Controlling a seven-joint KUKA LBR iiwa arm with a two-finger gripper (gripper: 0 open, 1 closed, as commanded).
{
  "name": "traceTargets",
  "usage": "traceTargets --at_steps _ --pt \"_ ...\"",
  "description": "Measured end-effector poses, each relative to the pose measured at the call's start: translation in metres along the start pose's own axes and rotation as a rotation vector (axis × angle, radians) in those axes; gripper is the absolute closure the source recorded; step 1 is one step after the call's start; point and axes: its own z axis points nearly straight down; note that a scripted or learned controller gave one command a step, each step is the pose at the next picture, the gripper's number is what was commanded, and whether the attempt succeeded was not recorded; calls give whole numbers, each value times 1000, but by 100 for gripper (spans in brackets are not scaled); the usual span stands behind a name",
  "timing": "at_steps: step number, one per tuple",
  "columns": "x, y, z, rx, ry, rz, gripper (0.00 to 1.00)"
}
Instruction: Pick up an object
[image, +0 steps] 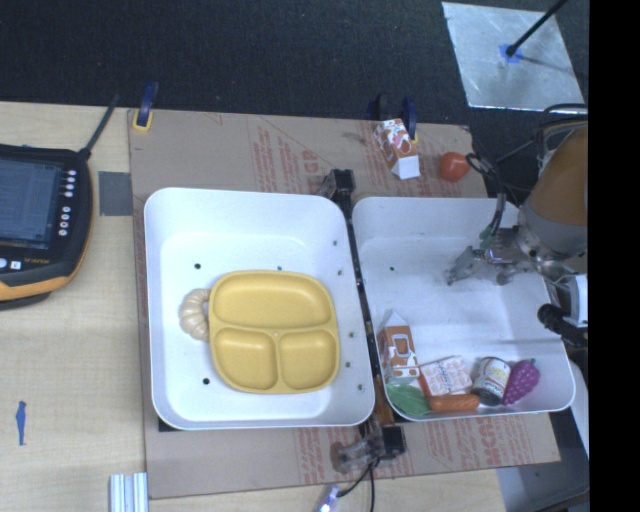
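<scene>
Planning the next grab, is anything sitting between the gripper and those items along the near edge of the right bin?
Nothing visible: bare white bin floor separates the metal two-finger gripper from the purple grape bunch.

A wooden bench (60, 400) under cardboard sheeting (250, 160), dark floor (250, 50) behind.

We see a light wooden bench (60, 400) covered by a brown cardboard sheet (250, 160). On the sheet sit two white bins: the left bin (170, 230) and the right bin (420, 220) (edges touching). At ten o'clock rests a control pendant (35, 215); at one o'clock, a small carton (397, 148) and red ball (454, 166).
</scene>
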Motion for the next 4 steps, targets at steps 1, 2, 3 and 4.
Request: traceTargets --at_steps 1,2,3,4 --pt "11 -77 1 3 0 -1 0" --pt "29 -126 1 2 0 -2 0" --pt "80 -13 0 1 0 -2 0" --pt "-2 55 -91 -2 -2 1 0"
